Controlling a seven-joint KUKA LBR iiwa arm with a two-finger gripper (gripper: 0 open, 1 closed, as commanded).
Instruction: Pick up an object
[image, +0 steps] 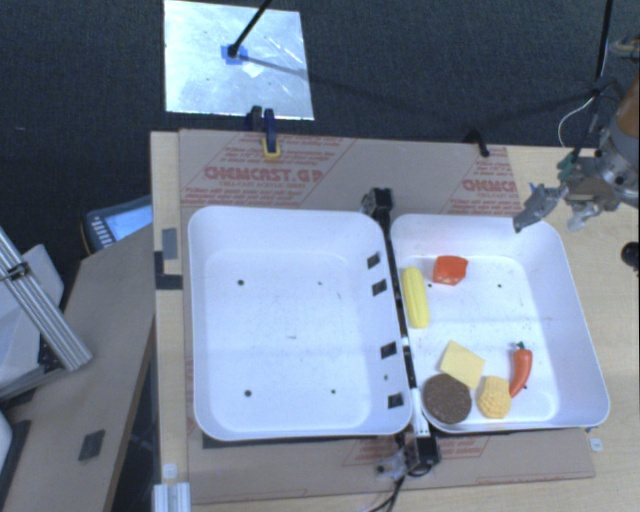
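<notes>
The right bin (545, 300) holds several toy foods. A red-orange block (450, 269) lies near its back, and a yellow corn cob (416, 297) lies along its left wall. At the front sit a yellow cheese slice (461, 363), a brown round patty (446, 398), a yellow waffle piece (493, 396) and a red chili pepper (520, 368). My gripper (553, 213) hovers over the bin's back right corner, well away from all the foods. It is open, with nothing between its fingers.
The left bin (290, 320) lies beside the right one, joined by black clips (385, 290) along the shared wall. Both rest on a cardboard sheet (300, 165). A shiny metal plate (238, 58) lies behind the bench, and an aluminium rail (40, 310) stands at the far left.
</notes>
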